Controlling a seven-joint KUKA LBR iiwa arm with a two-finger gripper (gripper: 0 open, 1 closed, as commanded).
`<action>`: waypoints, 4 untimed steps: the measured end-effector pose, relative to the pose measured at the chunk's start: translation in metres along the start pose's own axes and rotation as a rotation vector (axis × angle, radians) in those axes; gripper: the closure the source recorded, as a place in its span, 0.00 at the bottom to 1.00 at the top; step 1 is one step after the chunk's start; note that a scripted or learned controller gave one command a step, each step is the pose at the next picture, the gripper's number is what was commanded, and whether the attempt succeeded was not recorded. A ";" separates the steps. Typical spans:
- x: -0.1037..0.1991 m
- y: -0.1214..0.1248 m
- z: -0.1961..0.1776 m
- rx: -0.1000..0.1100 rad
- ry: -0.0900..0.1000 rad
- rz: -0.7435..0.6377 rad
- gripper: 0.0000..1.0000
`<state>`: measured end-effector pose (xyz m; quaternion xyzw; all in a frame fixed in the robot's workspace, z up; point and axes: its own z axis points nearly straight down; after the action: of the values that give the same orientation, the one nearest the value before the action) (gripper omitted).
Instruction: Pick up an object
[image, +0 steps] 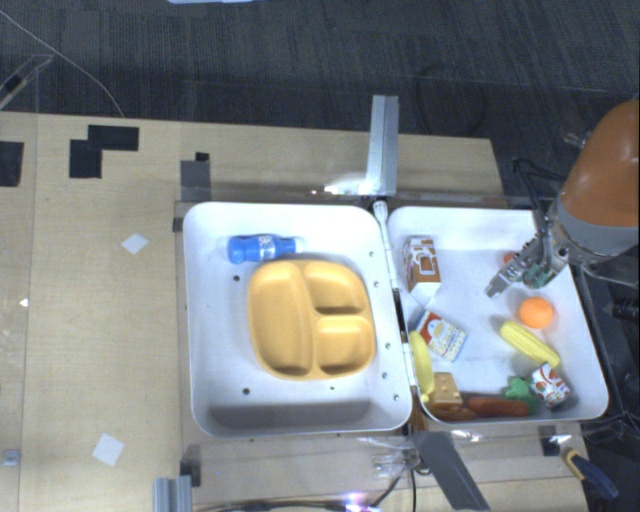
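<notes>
Camera view looks down on 2 white bins side by side, with the gripper (520, 272) hanging over the right bin (470, 235) near its far right part. How far apart its jaws stand I cannot tell at this size, and nothing is visibly caught between them.

The closest candidate is the orange ball (537, 312), just near-side and slightly right of the gripper, lying free on the bin floor. To do this step well, I judge the arm should centre above the ball, come straight down and close across its widest part, since a round, smooth thing will likely squirt out if pinched off-centre. The yellow banana-shaped toy (530, 342) lies just beside the ball on its near side, so the jaws are best turned to straddle the ball without nudging it.

The ball looks small, plain orange and evenly round. Other pieces crowd the bin's near edge: a green toy (520, 389), a red-and-white can (551, 385) and a brown sausage-like piece (492, 405), while 2 small cartons, one (422, 264) and another (441, 336), sit toward the left wall. The left bin (210, 300) carries a yellow divided tray (308, 318) and a blue bottle (262, 247) at its far side.
</notes>
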<state>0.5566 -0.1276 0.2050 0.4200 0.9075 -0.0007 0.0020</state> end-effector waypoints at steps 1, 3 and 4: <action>-0.049 0.018 0.113 -0.006 -0.001 0.483 1.00; -0.063 -0.014 0.024 -0.006 -0.001 0.794 1.00; -0.063 -0.015 0.026 -0.003 0.000 0.794 0.00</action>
<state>0.5857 -0.1850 0.1796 0.7384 0.6743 0.0016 0.0027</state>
